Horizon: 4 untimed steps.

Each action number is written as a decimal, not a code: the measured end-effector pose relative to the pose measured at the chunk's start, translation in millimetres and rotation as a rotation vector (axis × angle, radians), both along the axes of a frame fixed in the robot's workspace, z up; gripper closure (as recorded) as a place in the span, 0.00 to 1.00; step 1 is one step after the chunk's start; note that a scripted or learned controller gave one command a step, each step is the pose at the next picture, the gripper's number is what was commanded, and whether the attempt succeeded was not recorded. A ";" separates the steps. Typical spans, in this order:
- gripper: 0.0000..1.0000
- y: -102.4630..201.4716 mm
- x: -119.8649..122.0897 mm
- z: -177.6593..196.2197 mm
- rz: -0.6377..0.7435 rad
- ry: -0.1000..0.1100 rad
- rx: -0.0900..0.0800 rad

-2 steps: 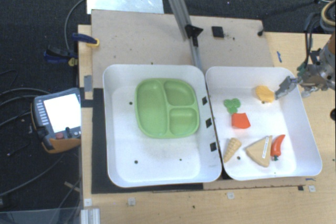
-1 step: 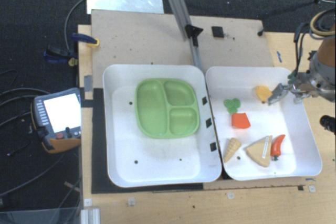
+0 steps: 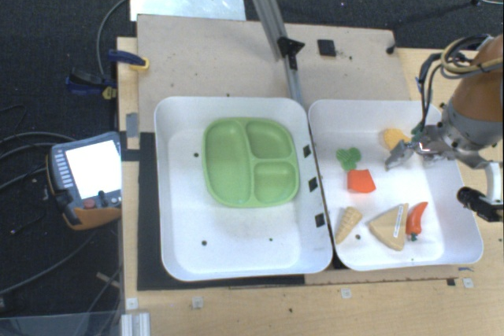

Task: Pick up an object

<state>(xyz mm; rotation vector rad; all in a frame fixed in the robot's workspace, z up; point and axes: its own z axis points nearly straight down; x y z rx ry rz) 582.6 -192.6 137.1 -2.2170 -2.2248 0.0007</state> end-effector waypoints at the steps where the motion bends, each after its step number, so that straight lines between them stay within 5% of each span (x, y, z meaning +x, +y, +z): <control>1: 1.00 -0.8 1.4 13.6 0.000 -0.005 -0.002; 4: 1.00 0.9 6.2 156.7 0.004 -0.007 -0.002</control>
